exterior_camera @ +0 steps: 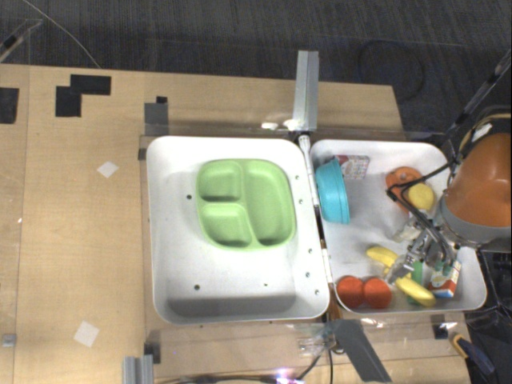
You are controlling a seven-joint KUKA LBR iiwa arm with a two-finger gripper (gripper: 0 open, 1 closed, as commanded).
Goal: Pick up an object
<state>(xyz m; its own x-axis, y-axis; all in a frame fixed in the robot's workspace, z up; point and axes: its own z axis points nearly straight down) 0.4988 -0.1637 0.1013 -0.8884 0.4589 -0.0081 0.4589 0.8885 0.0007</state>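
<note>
My gripper (416,258) is low in the right bin (360,238), near its front right corner, and I cannot tell from this view how it stands, because the metal parts and cables of my wrist cover it. Nothing is visibly held. Closest to the front wall lie two red round objects (364,292), touching each other like tomatoes, and just beside them to the right a yellow banana-shaped piece (416,291) with a small red, white and green item (445,283) at its far end. These crowd the corner directly under my tool. A second yellow piece (382,255) lies just left of the gripper. Farther back, a yellow round object (421,196) rests against an orange one (400,178), partly behind my cables. A blue bowl (332,190) leans on its edge against the left wall of this bin, with a small printed card (355,166) beside it. The left bin (172,238) holds a green divided tray (244,203).
</note>
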